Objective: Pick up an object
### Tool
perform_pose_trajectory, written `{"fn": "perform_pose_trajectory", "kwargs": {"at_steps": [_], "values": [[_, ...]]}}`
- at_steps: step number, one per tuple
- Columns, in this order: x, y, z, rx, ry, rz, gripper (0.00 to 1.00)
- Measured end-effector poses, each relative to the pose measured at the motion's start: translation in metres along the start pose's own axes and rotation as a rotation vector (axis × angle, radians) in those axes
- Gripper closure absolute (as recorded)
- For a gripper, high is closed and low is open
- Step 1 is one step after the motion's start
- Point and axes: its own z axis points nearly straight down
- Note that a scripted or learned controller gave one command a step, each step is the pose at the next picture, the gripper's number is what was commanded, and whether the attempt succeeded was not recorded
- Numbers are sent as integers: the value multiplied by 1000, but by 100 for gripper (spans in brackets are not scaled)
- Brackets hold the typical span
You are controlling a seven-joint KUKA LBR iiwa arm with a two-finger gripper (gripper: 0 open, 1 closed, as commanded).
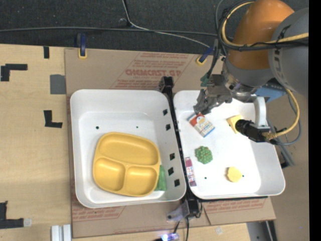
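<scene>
Metal fingers (203,108) hang over a small printed carton (202,125); their spread: cannot tell

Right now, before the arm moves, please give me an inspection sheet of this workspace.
Surface: two white bins, left bin and right bin, on a cardboard sheet.
Job's things: small red, white and blue carton, green bumpy piece, round yellow piece, narrow packet at the right bin's left wall.
Clutter: yellow divided tray in the left bin, green item beside it.
Grippers: gripper just above the carton; nothing seen held.
Cables: black cable behind the bins; yellow cables on the arm.
Surroundings: blue clamp, black tape marks.
</scene>
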Motion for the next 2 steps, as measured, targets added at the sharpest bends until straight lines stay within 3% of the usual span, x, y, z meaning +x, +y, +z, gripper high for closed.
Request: {"fn": "perform_pose_trajectory", "kwargs": {"at_steps": [2], "values": [[100,29,26,0,-1,0,100]]}}
